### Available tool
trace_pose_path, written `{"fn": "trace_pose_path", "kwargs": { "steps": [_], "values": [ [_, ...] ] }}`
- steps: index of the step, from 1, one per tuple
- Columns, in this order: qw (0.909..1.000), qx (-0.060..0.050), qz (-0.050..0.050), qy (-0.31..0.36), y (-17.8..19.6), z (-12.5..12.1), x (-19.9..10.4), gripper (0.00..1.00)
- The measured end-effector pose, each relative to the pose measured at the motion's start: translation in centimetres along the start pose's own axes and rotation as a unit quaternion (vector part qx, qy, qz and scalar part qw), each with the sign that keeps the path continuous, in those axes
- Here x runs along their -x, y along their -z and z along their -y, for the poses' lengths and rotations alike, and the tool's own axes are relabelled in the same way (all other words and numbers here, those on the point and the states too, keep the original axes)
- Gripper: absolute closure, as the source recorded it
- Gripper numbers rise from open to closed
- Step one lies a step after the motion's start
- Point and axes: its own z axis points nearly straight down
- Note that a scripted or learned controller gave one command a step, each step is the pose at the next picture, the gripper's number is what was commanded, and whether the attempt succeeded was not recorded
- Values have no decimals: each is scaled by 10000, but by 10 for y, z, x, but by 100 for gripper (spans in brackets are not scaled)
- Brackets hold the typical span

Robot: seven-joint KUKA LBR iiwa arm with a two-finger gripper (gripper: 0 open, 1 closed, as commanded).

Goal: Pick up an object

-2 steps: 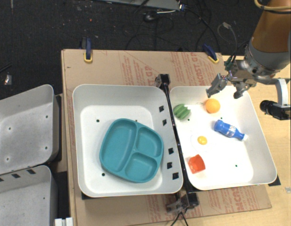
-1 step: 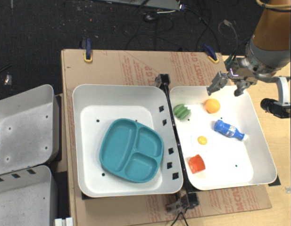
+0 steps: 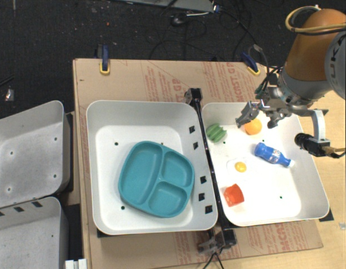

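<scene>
Orange and rounded, a small fruit-like object (image 3: 253,128) lies at the far edge of the right bin (image 3: 307,189), directly beneath the gripper (image 3: 258,115). The gripper's fingers (image 3: 244,115) are spread apart above it, holding nothing. Nearby on the smooth white plastic floor lie a ribbed green piece (image 3: 216,132), a blue bottle (image 3: 272,154), a small yellow disc (image 3: 240,166) and a red cup (image 3: 234,195). The left bin (image 3: 102,150) holds a teal divided plate (image 3: 156,179). Both bins sit on a brown board (image 3: 156,77) over dark flooring.
</scene>
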Motion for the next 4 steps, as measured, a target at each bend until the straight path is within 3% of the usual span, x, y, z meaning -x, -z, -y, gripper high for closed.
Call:
{"fn": "trace_pose_path", "kwargs": {
  "steps": [2,3,4],
  "values": [
    [10000,13,1,1,-97,-7,-6,0],
    [10000,39,6,0,-84,-9,-5,100],
    [10000,65,8,16,-20,-9,-7,100]
  ]
}}
